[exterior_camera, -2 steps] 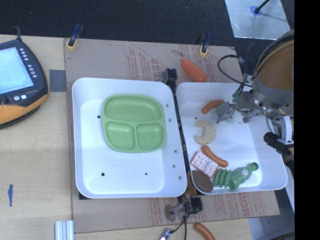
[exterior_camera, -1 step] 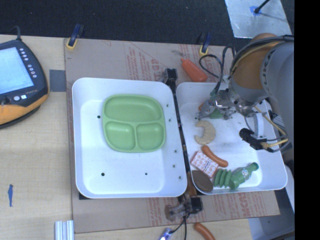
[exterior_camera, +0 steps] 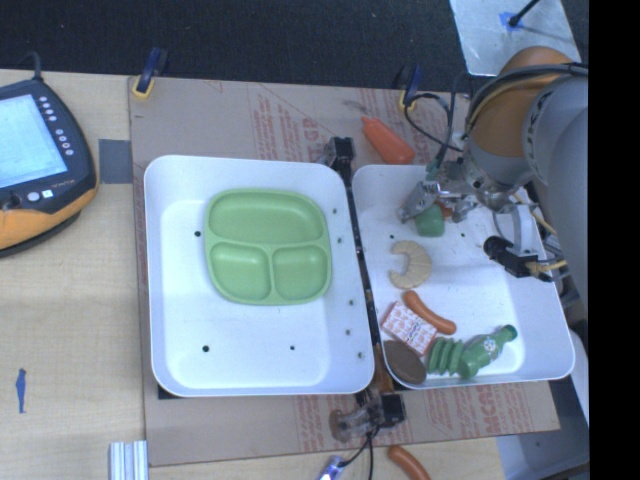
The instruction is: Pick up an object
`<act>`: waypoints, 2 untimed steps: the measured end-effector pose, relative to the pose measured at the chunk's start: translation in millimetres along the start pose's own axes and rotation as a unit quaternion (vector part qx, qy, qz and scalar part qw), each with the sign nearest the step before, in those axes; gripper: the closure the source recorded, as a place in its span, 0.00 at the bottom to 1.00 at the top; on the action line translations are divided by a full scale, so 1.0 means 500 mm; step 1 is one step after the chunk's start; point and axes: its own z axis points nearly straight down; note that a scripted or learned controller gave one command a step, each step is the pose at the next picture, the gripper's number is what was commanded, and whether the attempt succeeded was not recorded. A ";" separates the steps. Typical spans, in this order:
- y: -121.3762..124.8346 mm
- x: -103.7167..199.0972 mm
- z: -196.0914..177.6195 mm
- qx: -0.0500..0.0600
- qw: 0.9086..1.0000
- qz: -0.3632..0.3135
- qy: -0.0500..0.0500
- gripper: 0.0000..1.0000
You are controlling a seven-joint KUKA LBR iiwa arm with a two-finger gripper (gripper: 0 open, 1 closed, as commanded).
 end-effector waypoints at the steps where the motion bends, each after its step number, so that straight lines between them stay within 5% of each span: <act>1: -0.001 0.000 -0.020 0.003 1.000 -0.002 0.000 1.00; 2: 0.001 0.083 -0.127 -0.001 1.000 0.000 0.000 1.00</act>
